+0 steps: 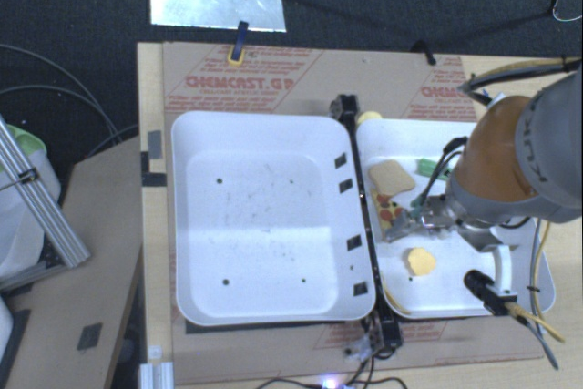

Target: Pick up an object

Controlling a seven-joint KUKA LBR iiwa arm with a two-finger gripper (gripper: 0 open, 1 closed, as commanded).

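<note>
Well left of the gripper (408, 219) stands the left bin (264, 196). Small red pieces (392, 212) lie just beside the gripper, a tan slab (390, 176) near it and a yellow disc (421, 261) near its other side, all in the right bin (437, 303). Jaw state: cannot tell. Nothing is seen gripped, so the pick is judged outstanding.

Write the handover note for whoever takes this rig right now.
Gripper: low in the right bin, close to the red bits; a hold cannot be confirmed.
Things: tan slab, green piece and yellow disc all lie in the right bin.
Done: arm brought down among the things.
Left: grasp one thing and lift it clear.
</note>
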